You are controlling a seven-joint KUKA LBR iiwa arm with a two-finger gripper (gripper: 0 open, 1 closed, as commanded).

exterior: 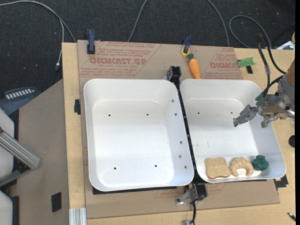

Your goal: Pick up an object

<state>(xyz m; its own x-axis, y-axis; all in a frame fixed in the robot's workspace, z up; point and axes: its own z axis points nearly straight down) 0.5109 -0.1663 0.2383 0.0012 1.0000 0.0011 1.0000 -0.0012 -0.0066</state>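
The gripper (255,116) hangs over the right bin at about three o'clock in the view, its two grey fingers (243,116) spread apart with nothing between them; one finger points toward nine o'clock, the other sits closer to the bin's right wall.

The counter (70,125) is a brown cardboard-covered board with red printed lettering along its twelve o'clock strip. On it the left bin (89,125) is a shallow white tray with dark dots on its floor. The right bin (220,86) touches it along a dark seam running from twelve to six o'clock.

The arm (290,86) comes in from the three o'clock edge, grey, with dark cables looping above it.

The things to pick lie in a row along the right bin's six o'clock wall, well apart from the gripper. A tan cracker-like slab (217,167) is at the seven o'clock end. Just beside it toward three o'clock is a pale croissant-shaped piece (241,166), and beside that, at the bin's five o'clock corner, a small dark green object (260,162) whose shape is too small to tell.

Outside the bins, an orange carrot-shaped toy (194,68) lies on the counter at the right bin's eleven o'clock corner. A blue clamp (90,40) grips the counter's twelve o'clock edge, and a green tab (246,62) sits toward one o'clock.
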